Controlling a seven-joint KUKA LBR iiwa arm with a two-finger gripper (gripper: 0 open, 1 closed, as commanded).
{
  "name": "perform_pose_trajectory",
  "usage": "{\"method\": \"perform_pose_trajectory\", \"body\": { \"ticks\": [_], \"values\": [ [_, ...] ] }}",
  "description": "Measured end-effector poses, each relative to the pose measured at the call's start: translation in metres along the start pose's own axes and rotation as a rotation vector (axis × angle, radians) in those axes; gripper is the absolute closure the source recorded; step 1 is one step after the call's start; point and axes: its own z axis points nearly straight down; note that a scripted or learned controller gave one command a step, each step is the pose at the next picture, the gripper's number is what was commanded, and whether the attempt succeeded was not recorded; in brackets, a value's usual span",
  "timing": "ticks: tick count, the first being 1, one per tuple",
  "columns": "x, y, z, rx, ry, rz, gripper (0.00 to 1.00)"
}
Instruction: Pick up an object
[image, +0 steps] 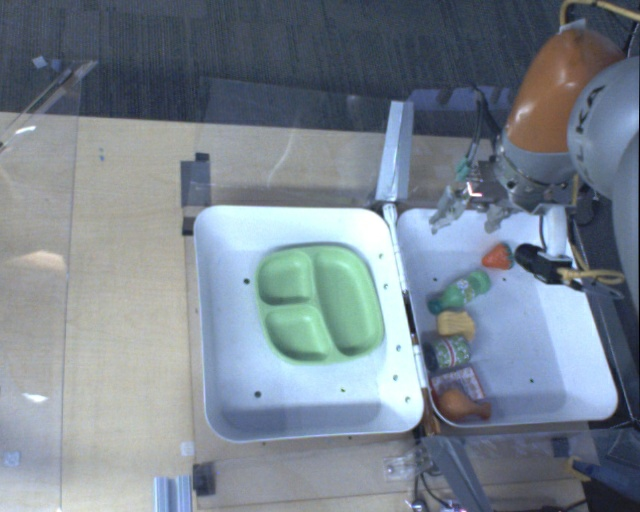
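Green divided tray (322, 302): 1, left bin (225, 380) | right bin (580, 380): 6 small items | tool (468, 212): fingers spread, grasping nothing

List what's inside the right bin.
In the right bin: a red-orange item, green bottle, yellow item, small can, a packet and an orange object. The arm covers the bin's upper right corner.

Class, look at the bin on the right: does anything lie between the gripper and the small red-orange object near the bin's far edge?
Nothing visible does. The gripper hangs over the right bin's far left corner, and bare white floor separates it from the red-orange object. The green bottle lies nearer the camera, off that line.
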Motion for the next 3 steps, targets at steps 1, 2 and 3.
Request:
{"method": "perform_pose_trajectory", "body": {
  "ticks": [1,2,3],
  "values": [
    [-0.002,-0.055,0.103,-0.003,0.001,-0.053,0.0],
    [-0.001,-0.053,0.092,-0.007,0.001,-0.053,1.0],
    [-0.007,-0.031,0.059,-0.002,0.0,-0.335,1.0]
  ]
}}
